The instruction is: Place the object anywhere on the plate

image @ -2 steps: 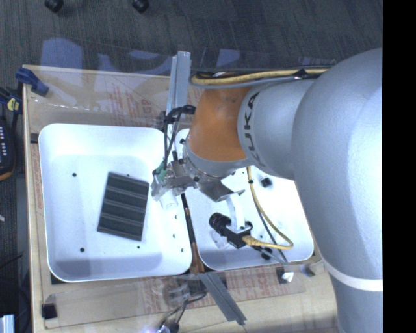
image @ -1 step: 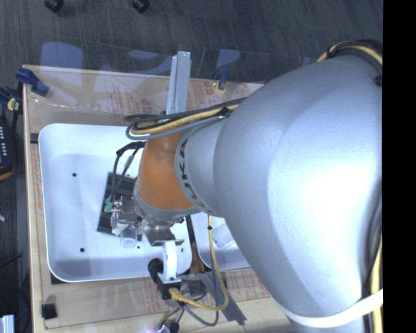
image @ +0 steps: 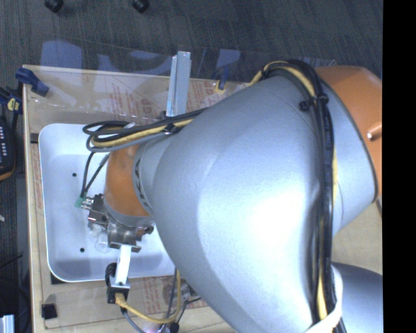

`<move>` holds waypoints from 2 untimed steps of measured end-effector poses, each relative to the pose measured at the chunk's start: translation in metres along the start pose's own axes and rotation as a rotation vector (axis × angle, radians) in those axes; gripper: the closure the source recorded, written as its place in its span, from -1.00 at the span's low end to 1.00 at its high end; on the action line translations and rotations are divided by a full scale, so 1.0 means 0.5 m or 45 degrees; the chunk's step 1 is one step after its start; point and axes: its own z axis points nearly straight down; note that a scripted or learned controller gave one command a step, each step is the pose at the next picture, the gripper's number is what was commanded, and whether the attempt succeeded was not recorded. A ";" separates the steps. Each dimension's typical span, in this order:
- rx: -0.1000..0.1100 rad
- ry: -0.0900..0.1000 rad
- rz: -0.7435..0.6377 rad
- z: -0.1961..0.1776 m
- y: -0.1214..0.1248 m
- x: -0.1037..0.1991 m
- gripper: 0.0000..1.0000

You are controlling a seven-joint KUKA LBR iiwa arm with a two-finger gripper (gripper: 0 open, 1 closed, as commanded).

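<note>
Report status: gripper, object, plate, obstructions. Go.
Gripper low inside the left bin, fingers hidden. Object and plate hidden under the arm. Arm's grey bulk blocks the camera's view; cables loop above the bin.

bare white bin (image: 58, 195) floor at left; bulky grey arm (image: 260, 201) over the rest

1. From my station I see dark grey carpet (image: 195, 26) along the top, ribbed in fine lines.
2. Two small black round things, perhaps casters (image: 54, 5), sit on it at the upper left.
3. The bench (image: 29, 195) has a pale wooden edge down the left side.
4. A clear plastic sheet (image: 97, 84) with faint red print covers its far end.
5. An upright metal bar (image: 177, 81) stands there.
6. Blue clamps (image: 29, 79) grip the left corner.
</note>
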 end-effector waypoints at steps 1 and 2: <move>-0.006 0.003 -0.476 -0.136 0.055 -0.155 1.00; -0.011 0.002 -1.082 0.059 0.035 -0.089 1.00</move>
